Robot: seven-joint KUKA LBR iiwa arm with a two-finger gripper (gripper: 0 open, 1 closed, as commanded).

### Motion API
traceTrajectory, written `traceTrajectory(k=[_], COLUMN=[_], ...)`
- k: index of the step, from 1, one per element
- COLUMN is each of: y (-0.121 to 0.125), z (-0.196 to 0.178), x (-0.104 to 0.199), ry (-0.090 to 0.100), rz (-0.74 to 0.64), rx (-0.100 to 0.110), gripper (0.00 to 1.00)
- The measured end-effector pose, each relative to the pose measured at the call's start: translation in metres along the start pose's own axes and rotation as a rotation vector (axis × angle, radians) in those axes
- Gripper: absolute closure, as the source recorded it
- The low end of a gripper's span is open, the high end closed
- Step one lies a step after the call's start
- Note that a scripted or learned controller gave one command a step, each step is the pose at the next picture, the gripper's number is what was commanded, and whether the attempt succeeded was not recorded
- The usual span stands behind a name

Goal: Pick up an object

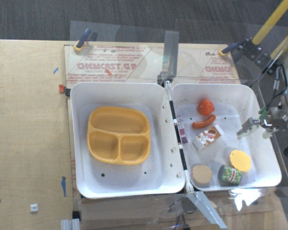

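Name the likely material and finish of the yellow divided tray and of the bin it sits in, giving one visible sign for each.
Yellow divided tray: probably moulded plastic, matte; even colour, rounded compartment ridges. Left bin: seemingly white plastic, smooth with a slight sheen; thin curved rim, soft corners. Neither is certain from looks alone.

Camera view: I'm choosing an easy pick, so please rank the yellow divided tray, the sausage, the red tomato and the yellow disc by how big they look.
1. Yellow divided tray, by far the largest.
2. Yellow disc.
3. Sausage and red tomato: too alike to rank; the sausage is longer, the tomato rounder.
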State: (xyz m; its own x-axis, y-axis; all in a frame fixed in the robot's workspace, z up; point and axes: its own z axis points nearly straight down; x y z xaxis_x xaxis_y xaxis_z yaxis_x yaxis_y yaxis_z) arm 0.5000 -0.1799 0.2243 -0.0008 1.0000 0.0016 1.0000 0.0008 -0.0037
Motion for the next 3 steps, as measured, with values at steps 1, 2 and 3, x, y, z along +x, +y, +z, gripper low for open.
traceTrajectory(k=[1,2,3], y=[-0.017,-0.017,-0.003], z=[0.136,0.128,0.058], x=[-0.007,-0.008,0.04], ry=[-0.004,-0.006,-0.001], rz=[-0.11,-0.108,-0.062], rx=[-0.013,-0.013,-0.002], gripper=[0.0,1.0,1.0])
